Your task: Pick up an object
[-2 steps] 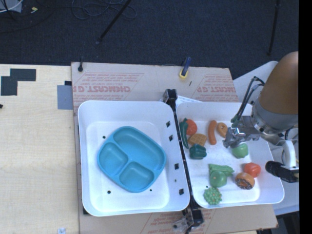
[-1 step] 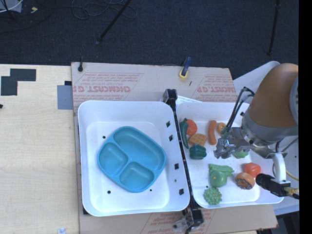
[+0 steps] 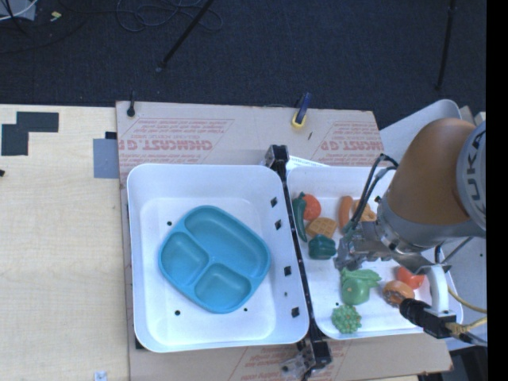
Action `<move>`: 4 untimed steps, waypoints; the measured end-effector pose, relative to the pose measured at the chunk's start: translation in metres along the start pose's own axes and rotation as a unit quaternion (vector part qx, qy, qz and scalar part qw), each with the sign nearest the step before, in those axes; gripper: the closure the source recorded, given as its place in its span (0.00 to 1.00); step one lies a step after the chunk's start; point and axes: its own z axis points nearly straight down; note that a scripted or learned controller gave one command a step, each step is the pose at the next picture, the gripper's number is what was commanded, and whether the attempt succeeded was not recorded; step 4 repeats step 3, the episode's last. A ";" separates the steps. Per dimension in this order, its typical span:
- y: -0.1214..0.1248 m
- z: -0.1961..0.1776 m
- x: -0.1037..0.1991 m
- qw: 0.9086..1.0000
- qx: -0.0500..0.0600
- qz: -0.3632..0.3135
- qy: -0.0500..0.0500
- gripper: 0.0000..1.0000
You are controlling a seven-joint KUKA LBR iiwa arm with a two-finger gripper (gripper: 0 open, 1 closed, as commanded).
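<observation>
The right bin (image 3: 373, 333) holds several toy foods: a red piece with a green stem (image 3: 309, 207), an orange carrot (image 3: 345, 210), a yellow-orange piece (image 3: 323, 227), a dark green piece (image 3: 321, 248), a light green pepper (image 3: 357, 286), a broccoli floret (image 3: 346, 318), an orange-brown piece (image 3: 397, 292) and a red piece (image 3: 410, 276). My gripper (image 3: 354, 254) hangs low in the middle of this bin, just above the light green pepper and right of the dark green piece. The arm's wrist covers much of it from above.
The left bin (image 3: 147, 205) holds a blue divided plate (image 3: 214, 258). A black divider (image 3: 290, 244) runs between the two bins. A yellow-and-blue clamp (image 3: 301, 113) sits on the cardboard behind them. Cables (image 3: 440, 292) trail by the right bin's right side.
</observation>
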 end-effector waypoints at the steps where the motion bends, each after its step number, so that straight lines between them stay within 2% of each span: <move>1: -0.008 -0.016 0.000 1.000 -0.002 0.001 -0.001 1.00; 2: 0.001 -0.020 0.002 1.000 -0.002 0.000 -0.001 1.00; 4: -0.004 -0.019 -0.004 1.000 -0.001 0.001 -0.001 1.00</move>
